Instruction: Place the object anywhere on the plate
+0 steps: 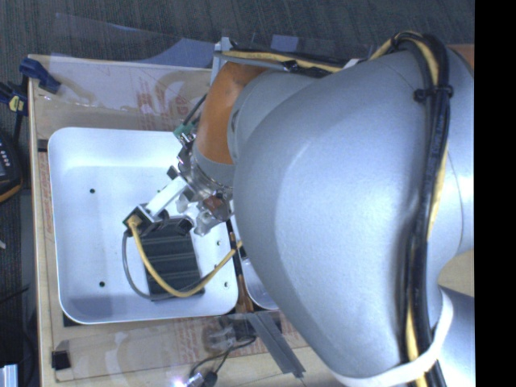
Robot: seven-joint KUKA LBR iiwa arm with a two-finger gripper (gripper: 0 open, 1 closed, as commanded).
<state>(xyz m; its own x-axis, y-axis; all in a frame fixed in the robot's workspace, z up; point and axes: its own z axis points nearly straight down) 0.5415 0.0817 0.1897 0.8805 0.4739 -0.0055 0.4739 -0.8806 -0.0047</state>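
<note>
My grey arm [339, 216] with its orange band [216, 111] covers most of the camera view. It reaches down over the right part of the left white bin [81, 216]. The gripper [203, 206] sits low above that bin's floor, near its right wall, and its wrist hardware hides its tips. The arm hides almost all of the right bin, leaving a sliver of its rim [251, 295]. I cannot make out any plate or loose object around the gripper.
The left bin's floor is bare white with a few small dark dots. A wooden bench frame [121, 349] surrounds the bins. A blue clamp [36, 75] sits at the back left corner, and a clear sheet [137, 87] lies behind the bin.
</note>
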